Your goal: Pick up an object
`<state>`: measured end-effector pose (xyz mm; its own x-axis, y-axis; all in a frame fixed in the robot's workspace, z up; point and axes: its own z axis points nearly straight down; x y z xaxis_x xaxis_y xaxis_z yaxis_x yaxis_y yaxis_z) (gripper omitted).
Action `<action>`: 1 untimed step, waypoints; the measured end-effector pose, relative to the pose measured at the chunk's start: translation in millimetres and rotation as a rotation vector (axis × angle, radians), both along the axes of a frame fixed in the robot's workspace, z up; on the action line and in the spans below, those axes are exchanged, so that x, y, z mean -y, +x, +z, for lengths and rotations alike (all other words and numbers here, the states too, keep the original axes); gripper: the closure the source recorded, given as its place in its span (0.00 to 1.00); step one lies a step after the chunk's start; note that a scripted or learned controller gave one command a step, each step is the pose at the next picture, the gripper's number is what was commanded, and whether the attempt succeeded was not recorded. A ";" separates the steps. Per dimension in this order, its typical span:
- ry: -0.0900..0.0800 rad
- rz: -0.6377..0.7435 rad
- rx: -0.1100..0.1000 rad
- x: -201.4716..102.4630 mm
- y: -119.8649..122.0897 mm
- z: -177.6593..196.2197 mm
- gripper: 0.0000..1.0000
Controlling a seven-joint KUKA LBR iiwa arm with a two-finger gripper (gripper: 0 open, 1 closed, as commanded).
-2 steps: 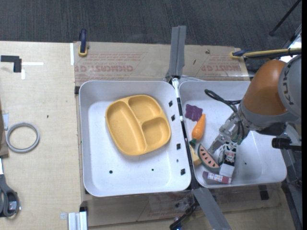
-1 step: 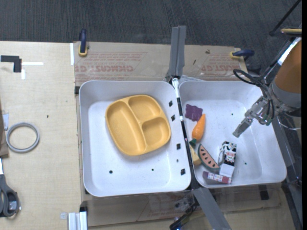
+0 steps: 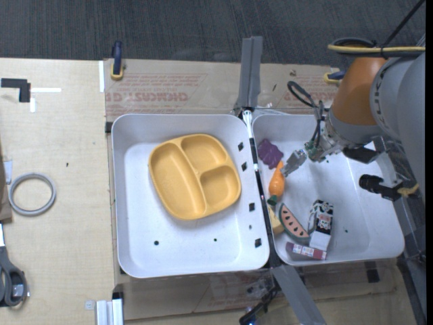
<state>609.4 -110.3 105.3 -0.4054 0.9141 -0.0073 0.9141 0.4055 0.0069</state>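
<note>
The right-hand shallow white bin [image 3: 352,246] holds five small objects clustered along its left wall: a purple, grape-like bunch toy [image 3: 270,153] farthest from the camera, an orange carrot-shaped toy [image 3: 276,181] just nearer, a watermelon-slice toy with red flesh and dark seeds [image 3: 291,221], a small black-and-white printed carton [image 3: 321,218], and a flat dark-red packet [image 3: 306,251] nearest the front wall. The left-hand white bin [image 3: 135,242] carries a yellow three-compartment plastic plate [image 3: 195,175]. The grey arm with orange band [image 3: 356,90] enters from the right and slants down and leftward into the far part of the right bin. Its two-finger gripper [image 3: 293,162] is poised just right of the carrot-shaped toy and just near of the purple bunch; nothing is seen between the fingers, and whether they are parted or closed cannot be told at this scale. The carrot-shaped toy, the closest candidate, is judged light, rigid and smooth, hence apt to slip or roll; a grasp across its thicker middle, fingers set square to its long axis, appears soundest. Its nearness to the bin's left wall leaves little room for the leftward finger.
</note>
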 end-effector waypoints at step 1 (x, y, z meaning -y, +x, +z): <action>0.003 -0.276 -0.008 9.3 45.3 -13.0 0.00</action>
